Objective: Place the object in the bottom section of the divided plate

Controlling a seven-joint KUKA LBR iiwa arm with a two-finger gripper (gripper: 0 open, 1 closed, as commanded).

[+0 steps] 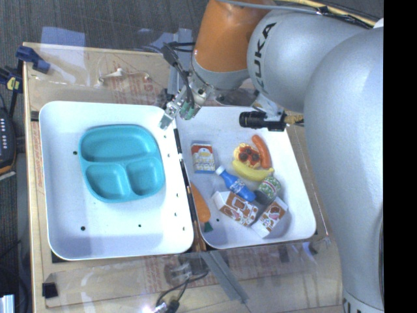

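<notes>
The blue divided plate (122, 162) lies in the left white bin (58, 233), with one long section at its far side and two smaller sections at its near side, all bare. My gripper (178, 113) hangs over the far end of the rim between the two bins, up and to the right of the plate. Its fingers stand apart with nothing between them. The objects lie in the right bin (296, 175): a small orange-and-white carton (202, 157), a banana (251, 169), a red sausage (261, 149), a blue bottle (236, 185) and a carrot (201, 205).
A green can (268, 188) and two brown-and-white cartons (237, 208) (271, 218) crowd the right bin's near right corner. The grey arm (326, 77) covers the view's upper right. Cables and clamps lie along the bench's far edge (117, 77).
</notes>
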